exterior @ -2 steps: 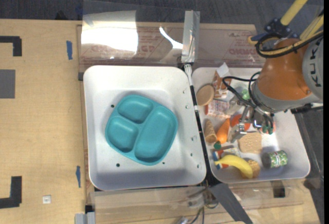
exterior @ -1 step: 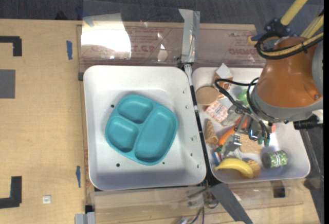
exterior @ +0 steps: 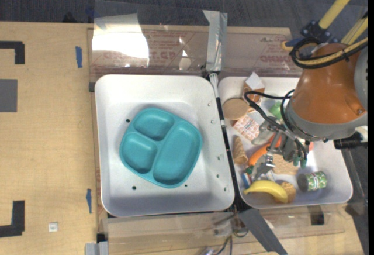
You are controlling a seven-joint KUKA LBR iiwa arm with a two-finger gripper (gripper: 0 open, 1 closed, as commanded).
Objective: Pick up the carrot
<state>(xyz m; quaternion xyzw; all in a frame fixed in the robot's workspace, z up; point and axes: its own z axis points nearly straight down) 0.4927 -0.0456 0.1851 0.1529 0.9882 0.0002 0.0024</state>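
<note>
Two shallow white plastic bins sit side by side on my bench: the left bin [exterior: 111, 131] and the right bin [exterior: 339, 183]. My one grey arm with its orange band [exterior: 324, 96] hangs over the right bin, and the two-finger gripper [exterior: 274, 151] is down among the clutter there; I judge this the closing-in step of the pick, with no grasp confirmed. Whether the jaws are spread or pressed together I cannot tell.

One teal three-compartment plastic plate [exterior: 160, 145] lies mid-floor in the left bin. One yellow banana [exterior: 266, 189] rests by the right bin's near edge. The one orange carrot [exterior: 258, 156] lies near that bin's left wall, just beside the gripper. One small green can [exterior: 312, 181] sits towards the near right corner.

Next, I reckon, the jaws must straddle the carrot squarely, clear of its neighbours.
</note>
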